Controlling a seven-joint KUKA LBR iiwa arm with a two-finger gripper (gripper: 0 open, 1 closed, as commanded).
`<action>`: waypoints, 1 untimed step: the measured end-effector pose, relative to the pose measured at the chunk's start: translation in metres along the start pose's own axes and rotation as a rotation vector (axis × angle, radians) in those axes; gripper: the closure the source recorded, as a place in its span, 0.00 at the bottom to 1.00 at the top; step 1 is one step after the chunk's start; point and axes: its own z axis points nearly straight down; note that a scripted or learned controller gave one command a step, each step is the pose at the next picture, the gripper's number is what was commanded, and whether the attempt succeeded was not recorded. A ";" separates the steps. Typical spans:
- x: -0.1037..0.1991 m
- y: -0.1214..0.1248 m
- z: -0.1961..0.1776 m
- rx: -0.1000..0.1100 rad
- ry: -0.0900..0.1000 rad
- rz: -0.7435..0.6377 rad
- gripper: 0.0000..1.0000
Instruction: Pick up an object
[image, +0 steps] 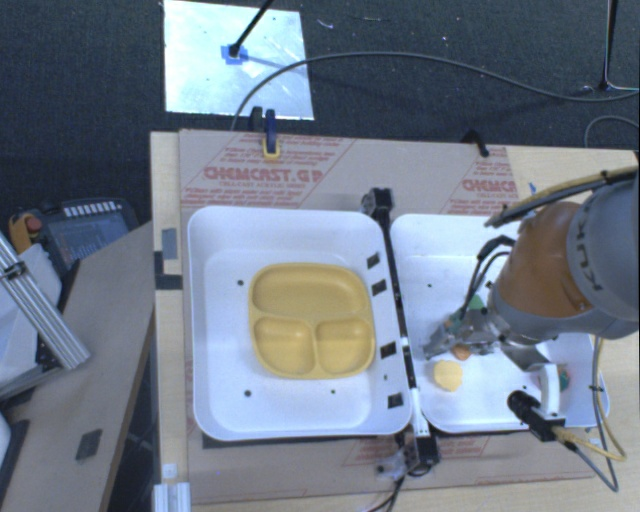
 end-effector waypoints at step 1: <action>-0.001 0.002 -0.012 -0.005 -0.003 0.001 1.00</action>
